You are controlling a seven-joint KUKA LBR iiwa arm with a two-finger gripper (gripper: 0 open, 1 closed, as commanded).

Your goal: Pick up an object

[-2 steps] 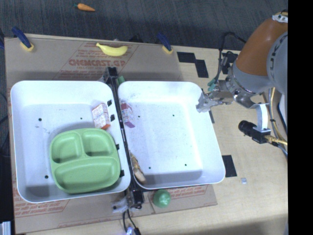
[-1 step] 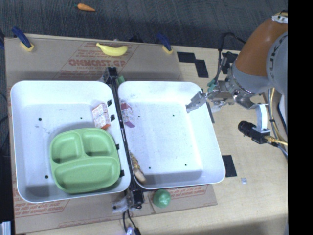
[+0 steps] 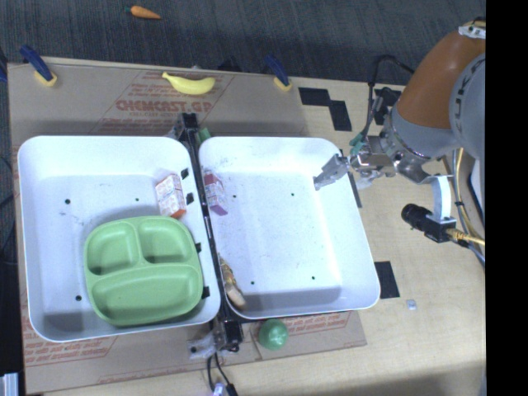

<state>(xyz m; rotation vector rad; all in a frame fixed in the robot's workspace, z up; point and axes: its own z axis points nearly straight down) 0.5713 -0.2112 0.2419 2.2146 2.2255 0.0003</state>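
My gripper (image 3: pixel 332 172) hangs over the right rim of the right bin (image 3: pixel 289 221), on the grey arm with its orange band (image 3: pixel 437 73). No object lies near it. A pink-and-white packet (image 3: pixel 213 190) lies against the right bin's left wall. A tan object (image 3: pixel 231 289) rests in that bin's near-left corner. In the left bin (image 3: pixel 49 180) a green divided plate (image 3: pixel 144 269) lies flat, with a white-and-red packet (image 3: pixel 169 195) just behind it.
A yellow banana (image 3: pixel 190 82) lies on the cardboard behind the bins. A green ball (image 3: pixel 273 334) sits on the cardboard in front of the right bin. Blue clamps (image 3: pixel 39 64) hold the cardboard's far edge. An orange object (image 3: pixel 145 11) lies on the dark floor.
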